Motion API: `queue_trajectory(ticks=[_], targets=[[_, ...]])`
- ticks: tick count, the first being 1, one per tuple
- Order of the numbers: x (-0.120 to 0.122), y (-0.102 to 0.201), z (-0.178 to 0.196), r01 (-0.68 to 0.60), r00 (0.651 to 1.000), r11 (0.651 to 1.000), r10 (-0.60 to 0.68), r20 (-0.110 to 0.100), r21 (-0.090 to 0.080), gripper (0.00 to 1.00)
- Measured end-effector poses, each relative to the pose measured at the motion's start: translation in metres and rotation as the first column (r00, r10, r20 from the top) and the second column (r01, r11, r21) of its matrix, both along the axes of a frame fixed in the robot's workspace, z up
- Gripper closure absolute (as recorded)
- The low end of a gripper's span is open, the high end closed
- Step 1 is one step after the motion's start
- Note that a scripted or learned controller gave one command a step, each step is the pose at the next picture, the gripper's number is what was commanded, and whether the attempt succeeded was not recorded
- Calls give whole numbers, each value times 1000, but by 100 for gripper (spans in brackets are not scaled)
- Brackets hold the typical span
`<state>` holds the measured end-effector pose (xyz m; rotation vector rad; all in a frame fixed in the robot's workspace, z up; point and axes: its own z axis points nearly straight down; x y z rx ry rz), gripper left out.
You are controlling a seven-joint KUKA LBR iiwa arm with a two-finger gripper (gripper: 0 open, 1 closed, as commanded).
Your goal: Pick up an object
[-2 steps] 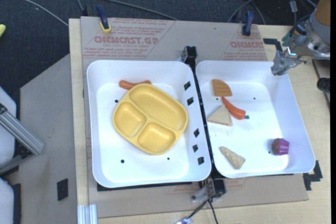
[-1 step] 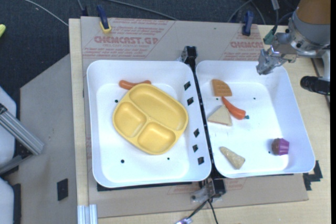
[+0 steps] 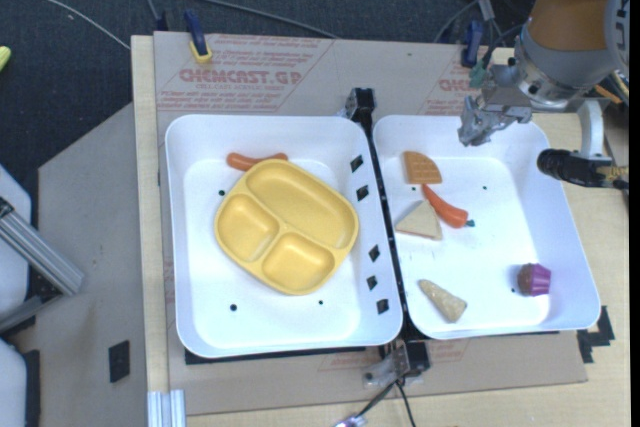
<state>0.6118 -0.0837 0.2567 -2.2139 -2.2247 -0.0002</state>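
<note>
My gripper (image 3: 478, 131) hangs over the back edge of the right bin (image 3: 500, 320), above and to the right of the food pieces. In that bin lie a brown toast square (image 3: 421, 167), an orange carrot (image 3: 445, 206), a pale beige wedge (image 3: 419, 222), a tan bread piece (image 3: 442, 300) near the front, and a purple object (image 3: 534, 280) at the front right. Nothing shows in the gripper. The toast square is the nearest piece, a short way to the gripper's left and lower in the view.
The left bin (image 3: 190, 245) holds a yellow divided plate (image 3: 285, 225) with an orange sausage (image 3: 255, 158) behind it. A black divider (image 3: 372, 205) runs between the bins. Bare bin floor lies at the right bin's middle and back right.
</note>
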Motion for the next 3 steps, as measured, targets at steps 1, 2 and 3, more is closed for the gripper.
queue_trajectory(ticks=[1,2,3], targets=[[-1,60,3,-1,1000,1000,1,1,0,100],[-2,116,5,-1,1000,1000,1,2,0,100],[-3,169,4,0,1000,1000,0,3,-1,100]])
